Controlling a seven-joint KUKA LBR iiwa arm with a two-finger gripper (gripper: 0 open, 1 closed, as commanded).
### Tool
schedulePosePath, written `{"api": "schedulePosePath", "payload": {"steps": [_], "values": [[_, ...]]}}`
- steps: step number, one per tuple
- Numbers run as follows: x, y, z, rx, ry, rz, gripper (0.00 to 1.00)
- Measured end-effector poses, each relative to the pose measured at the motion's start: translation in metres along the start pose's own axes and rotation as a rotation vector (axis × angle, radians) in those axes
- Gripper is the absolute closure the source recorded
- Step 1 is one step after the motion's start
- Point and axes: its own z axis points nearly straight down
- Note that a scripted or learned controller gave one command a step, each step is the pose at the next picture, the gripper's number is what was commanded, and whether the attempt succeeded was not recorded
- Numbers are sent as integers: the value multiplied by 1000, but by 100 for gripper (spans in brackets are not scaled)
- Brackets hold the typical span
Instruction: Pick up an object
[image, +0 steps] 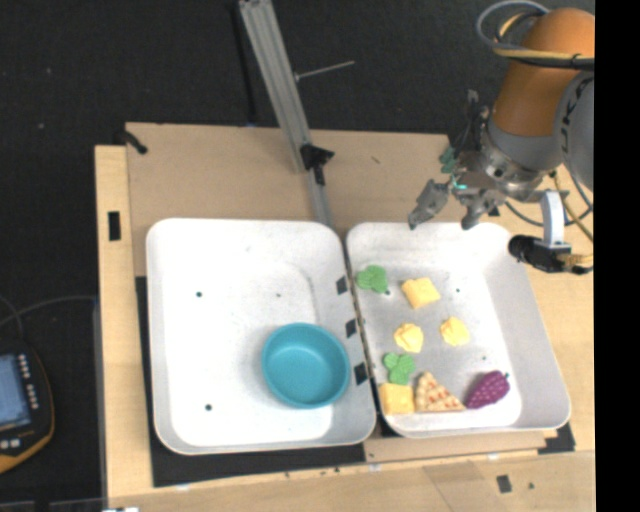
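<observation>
Pincer fingers spread wide, nothing between them: the two-finger gripper hangs over the far edge of the right-hand shallow white bin, tips pointing down, one out to the left, one to the right. It sits high; nothing is touched.

Below it, the candidates are scattered across that bin. Closest is the small green leafy plastic piece by the left wall, with the yellow blocky toy piece just beside it. Further toward the near side sit two pale yellow lumpy pieces, well apart from each other. At the near end it gets crowded: a second green leafy piece, a yellow square block, a waffle-patterned orange triangle and a purple grape-cluster toy, several of them touching.

Over in the left-hand white bin, a round teal plastic bowl sits alone on the near side.

My call: go for something isolated. The yellow blocky piece or one of the lumpy ones offers free space on both sides for the fingers. The near cluster looks risky, since a finger could land on a neighbour and shove the lot. The green piece by the wall leaves little room for the left finger. Centre over the target, line the fingers across its narrow side, drop straight, then close.
</observation>
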Motion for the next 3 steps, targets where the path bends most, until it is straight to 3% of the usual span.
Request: {"api": "schedulePosePath", "payload": {"steps": [1,3], "values": [[0,0,0,0,-1,0,0],[-9,13,99,4,-2,3,0]]}}
